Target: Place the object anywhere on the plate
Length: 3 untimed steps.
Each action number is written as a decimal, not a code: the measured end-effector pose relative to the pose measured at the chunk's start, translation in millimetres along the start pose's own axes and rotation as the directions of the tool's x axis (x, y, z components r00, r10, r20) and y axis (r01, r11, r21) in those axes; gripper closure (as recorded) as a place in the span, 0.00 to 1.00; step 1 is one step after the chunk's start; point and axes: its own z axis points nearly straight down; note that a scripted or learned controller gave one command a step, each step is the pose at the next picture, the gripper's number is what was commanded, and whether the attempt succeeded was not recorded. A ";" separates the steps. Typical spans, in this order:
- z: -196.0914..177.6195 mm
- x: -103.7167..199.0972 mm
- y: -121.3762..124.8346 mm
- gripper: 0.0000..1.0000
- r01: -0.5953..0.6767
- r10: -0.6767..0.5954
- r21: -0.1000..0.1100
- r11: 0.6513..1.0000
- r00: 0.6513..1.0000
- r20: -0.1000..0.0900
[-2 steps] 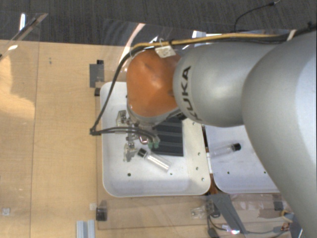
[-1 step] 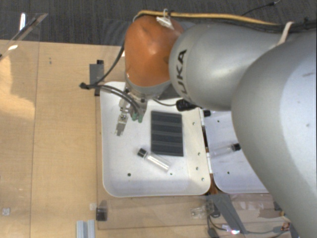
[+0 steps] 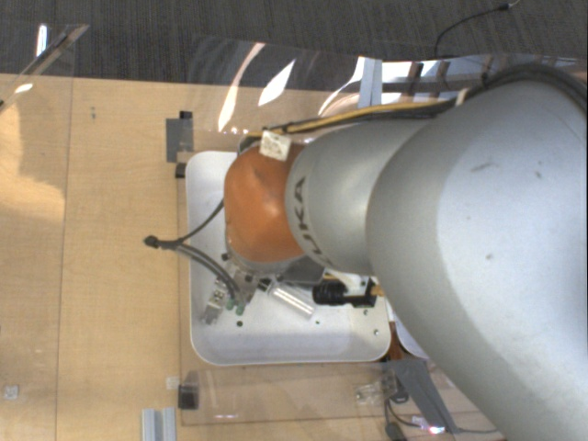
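Arm (image 3: 441, 209) covers most of the white bin (image 3: 276, 343) at frame centre. Gripper (image 3: 225, 303) low at bin's lower left; grip state can't tell. Object, plate hidden, so handling unjudgeable.

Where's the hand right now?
In the camera view, the hand hangs low over the left white bin, at its left side, just below the arm's orange band.
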 end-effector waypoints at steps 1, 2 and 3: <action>-34.3 -35.0 15.5 0.00 0.564 -0.564 0.000 0.826 0.826 0.002; 3.6 -80.8 28.7 0.00 0.803 -0.803 0.008 0.595 0.596 0.000; 6.7 -142.8 56.7 0.00 0.604 -0.604 0.008 0.797 0.797 -0.013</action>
